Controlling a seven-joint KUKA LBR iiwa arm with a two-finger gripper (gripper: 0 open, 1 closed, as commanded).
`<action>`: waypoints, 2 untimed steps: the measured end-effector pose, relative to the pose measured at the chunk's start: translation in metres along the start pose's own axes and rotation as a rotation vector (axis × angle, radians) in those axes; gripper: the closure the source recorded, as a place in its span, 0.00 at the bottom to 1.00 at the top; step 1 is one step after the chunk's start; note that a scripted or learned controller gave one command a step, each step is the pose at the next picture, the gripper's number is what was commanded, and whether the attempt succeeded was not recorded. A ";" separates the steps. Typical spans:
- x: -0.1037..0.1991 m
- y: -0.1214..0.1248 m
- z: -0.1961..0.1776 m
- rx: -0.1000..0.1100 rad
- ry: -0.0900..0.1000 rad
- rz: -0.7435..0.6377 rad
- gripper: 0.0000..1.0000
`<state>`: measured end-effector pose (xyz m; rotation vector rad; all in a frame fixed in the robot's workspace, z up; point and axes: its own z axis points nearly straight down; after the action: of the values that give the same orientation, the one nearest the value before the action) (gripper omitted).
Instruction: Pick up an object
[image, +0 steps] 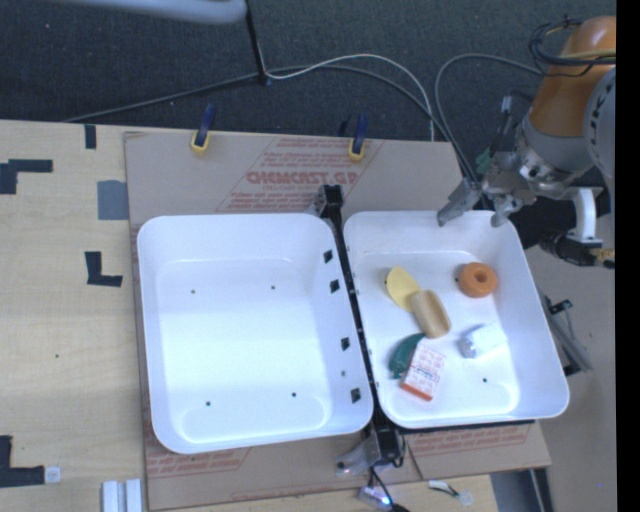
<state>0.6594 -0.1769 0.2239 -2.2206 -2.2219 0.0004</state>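
Cardboard (290, 175) underlies two white bins. From my remote station I see the left bin (240, 330), then the right bin (530, 390) holding a yellow piece (401, 283), tan roll (432, 312), green item (405, 352), printed packet (426, 372), orange ring (477, 279) and pale block (482, 342). At far right the arm (570, 90) angles down-left, its gripper (478, 205) above the bin's back rim, fingers spread, holding nothing.

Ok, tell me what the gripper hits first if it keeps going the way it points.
Probably the bare floor of the right bin near its back rim. The gripper points down and leftward there; the orange ring lies off that line, though depth is unclear.
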 end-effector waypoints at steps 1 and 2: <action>0.000 0.000 -0.010 0.000 0.000 -0.001 1.00; 0.067 -0.010 0.008 0.002 0.001 -0.004 1.00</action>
<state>0.6496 -0.1099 0.2161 -2.2150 -2.2249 0.0010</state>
